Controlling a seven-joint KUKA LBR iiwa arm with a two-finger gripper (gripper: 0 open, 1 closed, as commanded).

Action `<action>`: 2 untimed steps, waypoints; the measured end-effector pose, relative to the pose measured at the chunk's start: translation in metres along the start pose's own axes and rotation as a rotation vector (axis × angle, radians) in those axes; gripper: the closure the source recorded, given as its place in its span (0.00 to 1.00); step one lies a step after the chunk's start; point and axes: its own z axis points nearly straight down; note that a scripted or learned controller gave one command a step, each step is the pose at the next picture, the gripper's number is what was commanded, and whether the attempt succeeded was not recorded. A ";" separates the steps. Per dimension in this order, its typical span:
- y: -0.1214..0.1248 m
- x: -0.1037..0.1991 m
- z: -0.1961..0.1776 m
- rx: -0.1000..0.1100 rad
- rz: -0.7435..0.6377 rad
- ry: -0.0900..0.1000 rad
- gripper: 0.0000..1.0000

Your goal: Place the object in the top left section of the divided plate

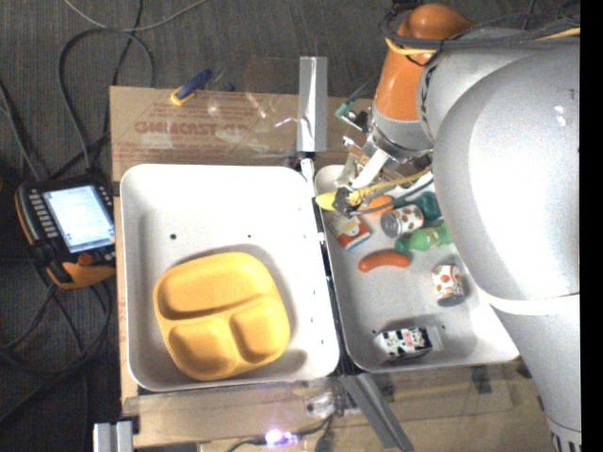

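Currently I have the gripper (361,185) low over the far left corner of the right bin (400,299), touching or just above a yellow piece (330,200) and an orange piece (379,199); I can't tell whether it is spread or pinching either. The divided plate (221,314) lies in the left bin (217,205), so I judge the carry runs leftward and toward the view's bottom.

I see the yellow divided plate (223,314) in the left bin (217,205), the gripper (350,199) above the right bin (372,309), at its upper-left corner.
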 end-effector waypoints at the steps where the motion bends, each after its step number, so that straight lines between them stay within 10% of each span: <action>1: -0.070 -0.051 0.001 0.002 -0.388 0.004 1.00; 2: -0.049 -0.042 0.000 0.000 -0.569 0.005 1.00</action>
